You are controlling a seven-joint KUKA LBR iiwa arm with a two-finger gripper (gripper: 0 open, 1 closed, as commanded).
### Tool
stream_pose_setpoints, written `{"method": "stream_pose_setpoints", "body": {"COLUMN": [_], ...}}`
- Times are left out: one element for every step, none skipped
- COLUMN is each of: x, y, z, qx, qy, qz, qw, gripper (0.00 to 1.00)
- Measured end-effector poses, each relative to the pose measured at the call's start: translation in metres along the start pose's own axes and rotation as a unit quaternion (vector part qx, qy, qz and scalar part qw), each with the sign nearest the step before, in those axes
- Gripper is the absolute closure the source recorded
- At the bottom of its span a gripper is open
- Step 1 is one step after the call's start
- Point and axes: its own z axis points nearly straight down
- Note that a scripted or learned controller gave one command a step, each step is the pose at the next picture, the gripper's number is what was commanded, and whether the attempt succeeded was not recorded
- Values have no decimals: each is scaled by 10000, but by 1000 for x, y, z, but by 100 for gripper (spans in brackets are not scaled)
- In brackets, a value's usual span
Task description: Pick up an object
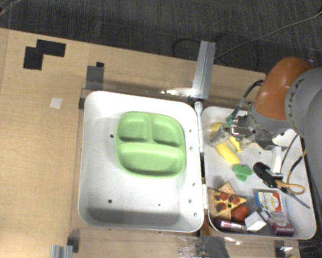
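Observation:
My gripper (234, 131) hangs low over the far part of the right bin (307, 228), reaching in from the right. Right under and beside it lies a yellow banana-shaped toy (226, 152), with a small pale yellow piece (215, 127) to its left. Whether the gripper touches the yellow toy is hidden by the wrist. A small green toy (241, 171) lies just nearer the front. A pizza slice toy (225, 201), a red toy (240, 212) and a small printed box (269, 201) lie at the bin's front.
The left bin (93, 193) holds a green divided plate (150, 143) in its far half. A dark maroon item (282, 229) and a white piece (255, 225) sit at the right bin's front edge. A metal post (204, 67) stands behind the bins.

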Motion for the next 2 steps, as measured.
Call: {"method": "stream_pose_setpoints", "body": {"x": [2, 23], "y": [3, 9], "z": [-13, -98], "qx": [-39, 27], "qy": [14, 1], "qz": [-8, 1128], "qw": [10000, 9936], "gripper": [100, 100]}}
